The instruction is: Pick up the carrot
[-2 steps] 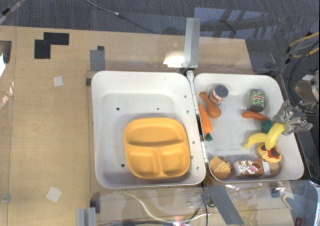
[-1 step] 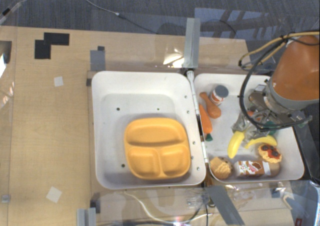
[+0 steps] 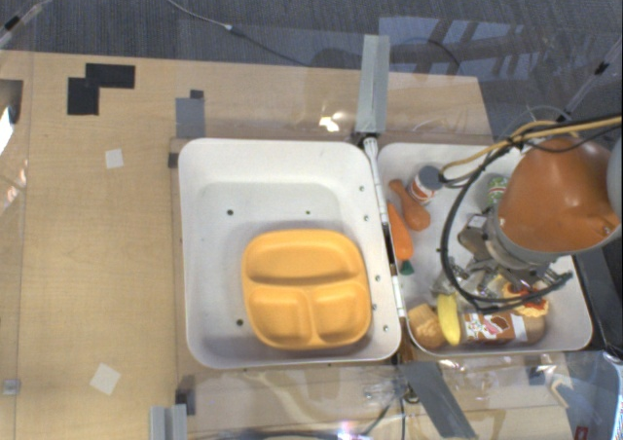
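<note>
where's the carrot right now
In the camera view the carrot lies in the right bin, along its left wall beside the divider, green end toward the bottom. A reddish sausage-like item sits just to its right.

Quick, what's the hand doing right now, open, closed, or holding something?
Hand: cannot be told; it sits low in the right bin, apart from the carrot.

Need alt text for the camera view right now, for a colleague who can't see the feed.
The arm's gripper hangs low in the right bin, right of the carrot lying by the bin's left wall. A yellow divided plate sits in the left bin.
</note>
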You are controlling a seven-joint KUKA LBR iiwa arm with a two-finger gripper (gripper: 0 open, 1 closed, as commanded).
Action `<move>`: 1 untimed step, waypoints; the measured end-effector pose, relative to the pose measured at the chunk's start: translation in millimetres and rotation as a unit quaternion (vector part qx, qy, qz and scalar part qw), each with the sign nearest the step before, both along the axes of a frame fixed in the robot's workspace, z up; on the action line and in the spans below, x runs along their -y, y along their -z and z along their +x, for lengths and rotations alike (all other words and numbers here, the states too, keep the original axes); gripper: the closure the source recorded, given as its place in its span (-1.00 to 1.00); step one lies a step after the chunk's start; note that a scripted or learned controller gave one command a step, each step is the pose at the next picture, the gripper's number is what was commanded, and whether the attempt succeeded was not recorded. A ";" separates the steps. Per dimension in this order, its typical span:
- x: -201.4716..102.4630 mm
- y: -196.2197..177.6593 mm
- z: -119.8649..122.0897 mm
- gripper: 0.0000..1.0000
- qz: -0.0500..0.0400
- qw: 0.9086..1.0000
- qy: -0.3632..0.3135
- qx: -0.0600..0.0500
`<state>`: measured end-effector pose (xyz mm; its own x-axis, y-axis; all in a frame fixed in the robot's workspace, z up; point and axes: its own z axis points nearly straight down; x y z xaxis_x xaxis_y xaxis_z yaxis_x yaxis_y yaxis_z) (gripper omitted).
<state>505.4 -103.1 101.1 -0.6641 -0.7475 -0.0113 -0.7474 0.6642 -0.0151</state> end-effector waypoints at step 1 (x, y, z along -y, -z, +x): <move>72.6 -21.1 0.4 1.00 -0.001 0.997 -0.083 -0.005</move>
<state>505.8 -175.6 122.2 -0.5311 -0.8473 -0.0035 -0.8473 0.5311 -0.0075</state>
